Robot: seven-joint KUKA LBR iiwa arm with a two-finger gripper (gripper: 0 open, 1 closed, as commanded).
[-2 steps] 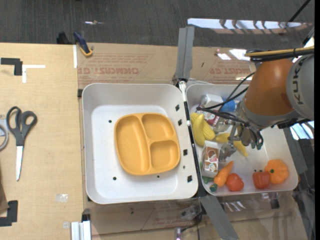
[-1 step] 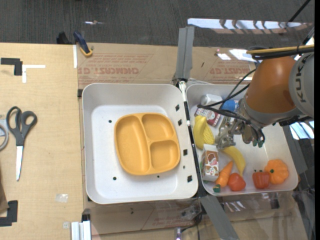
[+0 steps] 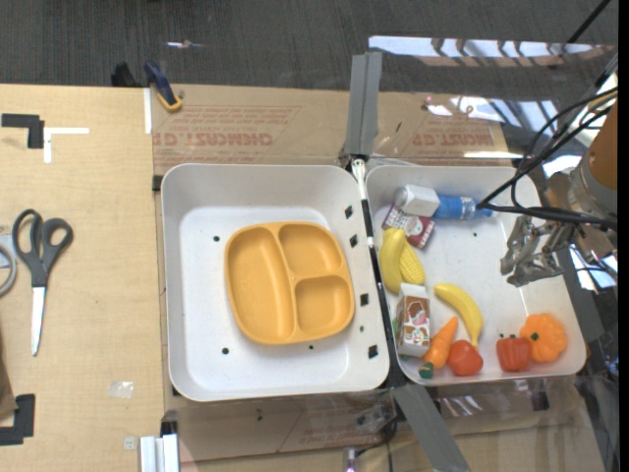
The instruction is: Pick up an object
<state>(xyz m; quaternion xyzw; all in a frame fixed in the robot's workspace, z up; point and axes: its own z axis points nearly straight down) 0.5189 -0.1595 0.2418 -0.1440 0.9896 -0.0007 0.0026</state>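
Note:
My gripper (image 3: 521, 271) hangs over the right side of the right bin (image 3: 491, 180), its metal fingers (image 3: 512, 256) open with nothing between them. It points down at bare bin floor. Below it lie an orange pumpkin (image 3: 545, 335) and a red pepper (image 3: 513, 352). To its left are a banana (image 3: 461, 307), a corn cob (image 3: 396, 261), a small carton (image 3: 414, 323), a carrot (image 3: 440, 344) and a tomato (image 3: 465, 359). At the bin's back lie a blue bottle (image 3: 460, 207) and a white box (image 3: 417, 201).
The left bin (image 3: 187, 264) holds a yellow divided plate (image 3: 290, 281). Scissors (image 3: 39, 264) lie on the wooden bench at far left. Cables (image 3: 550, 146) run from the arm across the upper right.

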